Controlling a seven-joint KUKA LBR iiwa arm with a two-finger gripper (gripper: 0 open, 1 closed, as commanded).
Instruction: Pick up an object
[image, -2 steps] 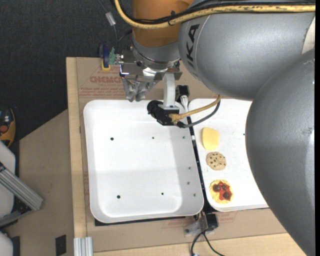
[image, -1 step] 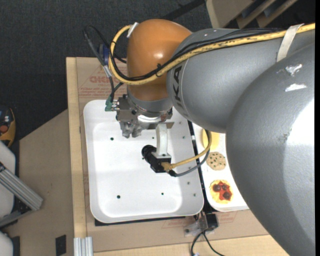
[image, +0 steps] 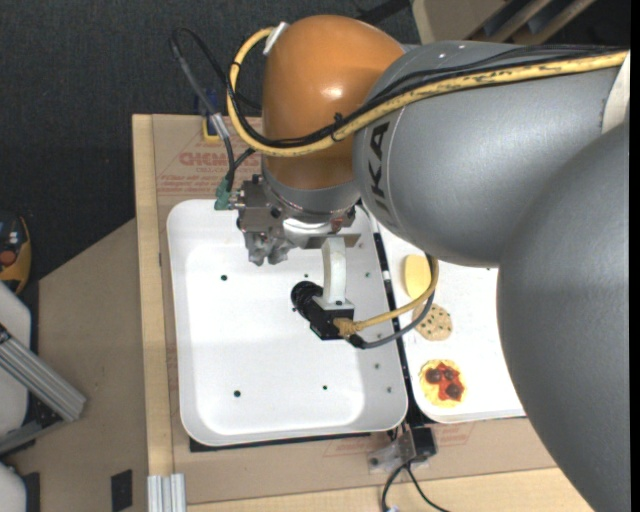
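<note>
**Item: single-arm pick, candidate not yet taken.**

- Arm (image: 480, 150): grey with an orange band, reaching in from the view's right and covering much of the bench.
- Gripper (image: 264, 244): pointed down over the upper part of the left-hand bin (image: 210, 340), close to its floor. Nothing is seen in its grasp. Whether it is spread or pressed together cannot be told from this angle.
- Left-hand bin: white, with a few small dark dots (image: 236, 393) on the floor.
- Right-hand bin (image: 485, 395): white, partly hidden under the arm. It holds three small things along its near wall.
  - A yellow piece (image: 416, 270), furthest up.
  - A speckled biscuit (image: 435, 322), just below it.
  - A round piece with red topping (image: 443, 381), lowest.
  - All three lie apart from one another and well apart from the gripper.
- Brown board (image: 150, 300): lies under both bins.

**Step in hand (judged):** approach or search; no pick has been made.

**Next move calls for (judged):** carrying the gripper across the wall between the bins, then centring it over one of the three pieces. It should descend with the jaws wide enough to straddle the piece. The flat biscuit looks hardest to grip.
</note>
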